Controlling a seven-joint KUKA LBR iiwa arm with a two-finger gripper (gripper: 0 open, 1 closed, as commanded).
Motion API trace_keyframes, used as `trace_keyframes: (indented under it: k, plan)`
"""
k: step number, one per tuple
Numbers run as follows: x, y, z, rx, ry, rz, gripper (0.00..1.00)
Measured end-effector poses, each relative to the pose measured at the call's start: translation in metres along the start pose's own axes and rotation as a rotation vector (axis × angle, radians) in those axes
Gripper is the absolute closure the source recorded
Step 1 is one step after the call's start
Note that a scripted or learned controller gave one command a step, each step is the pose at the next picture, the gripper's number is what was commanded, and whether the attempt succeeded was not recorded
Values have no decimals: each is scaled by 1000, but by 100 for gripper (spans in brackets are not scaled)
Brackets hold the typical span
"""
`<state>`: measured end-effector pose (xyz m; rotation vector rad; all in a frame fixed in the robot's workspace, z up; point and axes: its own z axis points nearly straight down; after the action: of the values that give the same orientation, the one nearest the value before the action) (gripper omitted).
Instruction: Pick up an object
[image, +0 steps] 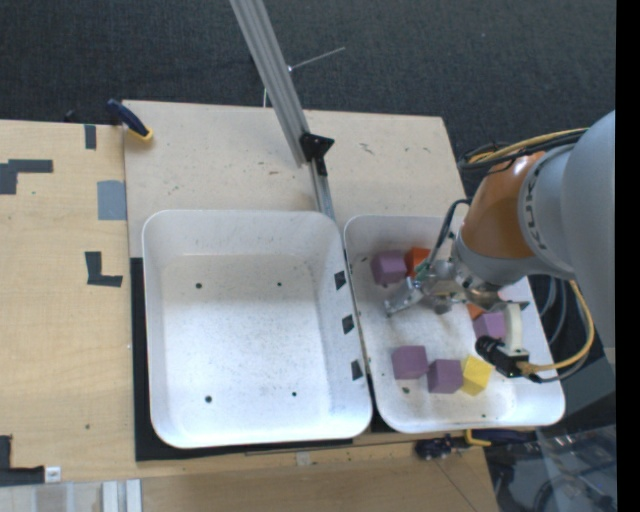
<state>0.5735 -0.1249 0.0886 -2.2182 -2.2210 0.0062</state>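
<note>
The right bin (535, 405) holds several small blocks. A purple cube (388, 267) and an orange block (417, 257) lie at its far left. Two purple cubes (409, 361) (445, 376) and a yellow block (477, 374) sit near its front, and another purple block (490, 324) lies at the right. My gripper (402, 300) is low in this bin, just in front of the far purple cube and the orange block, pointing left. Nothing is visibly held in it. The grey arm and its orange band (495, 215) cover the bin's far right part.
The left bin (160, 235) stands beside the right one. A slanted metal bar (282, 90) with a black clamp (316, 147) runs down to the gap between the bins. A blue and yellow tool (130, 120) lies at the far left. Cables (560, 355) hang at the right.
</note>
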Motion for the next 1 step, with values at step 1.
trace_keyframes:
  k: [1]
  plan:
    - [1,1,-12,-1,2,-1,100]
